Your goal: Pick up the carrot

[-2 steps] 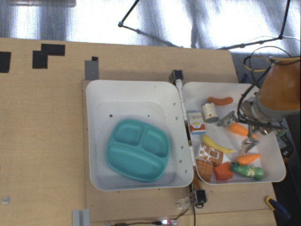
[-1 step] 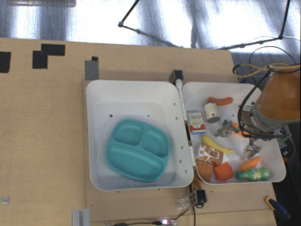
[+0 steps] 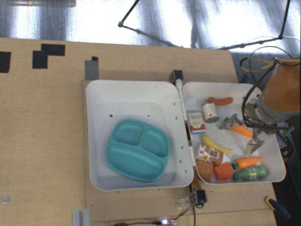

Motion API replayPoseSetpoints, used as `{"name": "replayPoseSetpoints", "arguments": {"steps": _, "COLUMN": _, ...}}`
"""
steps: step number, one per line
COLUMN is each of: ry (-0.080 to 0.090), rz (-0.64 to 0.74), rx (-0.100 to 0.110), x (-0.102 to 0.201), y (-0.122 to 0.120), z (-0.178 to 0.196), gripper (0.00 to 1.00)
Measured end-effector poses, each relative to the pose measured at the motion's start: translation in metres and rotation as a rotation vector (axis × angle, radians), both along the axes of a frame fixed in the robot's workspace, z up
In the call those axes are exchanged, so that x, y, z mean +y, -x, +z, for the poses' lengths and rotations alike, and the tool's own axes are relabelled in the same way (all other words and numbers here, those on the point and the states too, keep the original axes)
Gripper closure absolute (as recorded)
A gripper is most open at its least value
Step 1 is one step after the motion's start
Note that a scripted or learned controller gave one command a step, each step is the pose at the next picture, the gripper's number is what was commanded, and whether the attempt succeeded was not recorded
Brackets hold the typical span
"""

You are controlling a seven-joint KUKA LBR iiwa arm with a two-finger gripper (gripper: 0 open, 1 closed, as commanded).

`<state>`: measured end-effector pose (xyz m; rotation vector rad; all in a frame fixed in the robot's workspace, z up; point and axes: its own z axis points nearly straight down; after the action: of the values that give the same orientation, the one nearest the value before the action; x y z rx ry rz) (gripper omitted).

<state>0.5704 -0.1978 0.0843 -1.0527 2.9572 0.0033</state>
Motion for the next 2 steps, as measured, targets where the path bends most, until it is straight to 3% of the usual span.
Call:
{"name": "replayPoseSetpoints", "arguments": {"steps": 1, "ry": 0.004, "rz": 0.28, "rx": -0.009, "x": 0.009, "y": 0.02, "z": 0.001, "gripper": 0.0}}
{"name": "replayPoseSetpoints", "arguments": {"steps": 2, "ry": 0.001, "rz": 0.389, "rx": 0.003, "x": 0.008, "y": 0.0, "z": 0.0, "gripper": 0.0}}
